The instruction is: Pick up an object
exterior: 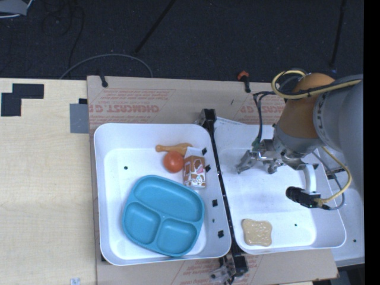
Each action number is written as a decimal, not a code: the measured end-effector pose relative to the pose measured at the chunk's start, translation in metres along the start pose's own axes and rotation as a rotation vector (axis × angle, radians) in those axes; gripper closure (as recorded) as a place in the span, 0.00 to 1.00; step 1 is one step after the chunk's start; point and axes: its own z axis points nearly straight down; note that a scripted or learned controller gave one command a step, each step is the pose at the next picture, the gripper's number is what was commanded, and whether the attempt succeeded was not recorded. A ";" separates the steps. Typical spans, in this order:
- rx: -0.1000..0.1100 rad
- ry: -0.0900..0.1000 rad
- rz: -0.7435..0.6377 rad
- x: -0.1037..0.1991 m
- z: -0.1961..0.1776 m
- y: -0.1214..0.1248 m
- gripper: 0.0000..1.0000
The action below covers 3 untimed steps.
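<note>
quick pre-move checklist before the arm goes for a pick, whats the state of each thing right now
1. Gripper location: above the right bin, near its upper left part. ok
2. Anything between the fingers: nothing seen there. ok
3. Finger opening: cannot tell from this angle.
4. Nearest target in the same bin: tan flat piece lies alone near the front edge, apart from the gripper. ok
5. Left bin targets: blue divided plate, red ball, orange piece and small carton; ball, orange piece and carton are crowded together. not ok for a clean grasp
6. Divider between the bins stands between arm and left-bin items. cannot tell clearance
</note>
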 end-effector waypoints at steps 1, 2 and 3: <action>-0.004 -0.001 0.003 -0.001 -0.013 0.001 1.00; -0.008 -0.002 0.003 -0.009 -0.060 0.005 1.00; -0.011 -0.002 0.006 -0.013 -0.106 -0.003 1.00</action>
